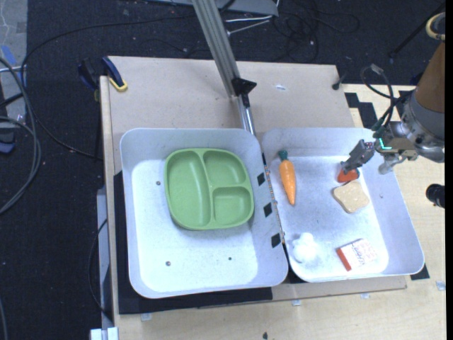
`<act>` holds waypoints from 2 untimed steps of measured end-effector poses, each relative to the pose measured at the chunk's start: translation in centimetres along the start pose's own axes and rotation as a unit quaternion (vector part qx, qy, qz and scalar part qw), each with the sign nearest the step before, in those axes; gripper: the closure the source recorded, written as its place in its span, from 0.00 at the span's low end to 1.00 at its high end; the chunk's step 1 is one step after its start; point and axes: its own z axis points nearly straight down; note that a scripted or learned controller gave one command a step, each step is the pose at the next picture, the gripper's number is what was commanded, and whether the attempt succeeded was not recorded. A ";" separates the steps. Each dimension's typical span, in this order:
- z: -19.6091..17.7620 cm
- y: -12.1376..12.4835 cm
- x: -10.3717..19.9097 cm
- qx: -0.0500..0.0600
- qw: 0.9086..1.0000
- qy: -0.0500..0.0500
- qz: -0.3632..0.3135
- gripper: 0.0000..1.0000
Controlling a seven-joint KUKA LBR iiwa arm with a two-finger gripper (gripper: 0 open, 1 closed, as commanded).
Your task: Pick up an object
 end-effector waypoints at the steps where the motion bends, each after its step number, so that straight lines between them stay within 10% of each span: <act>1: 0.0 0.0 0.0 -0.001 1.000 0.000 0.000 0.00; 2: 6.1 -0.7 -0.1 0.002 1.000 0.000 0.001 0.00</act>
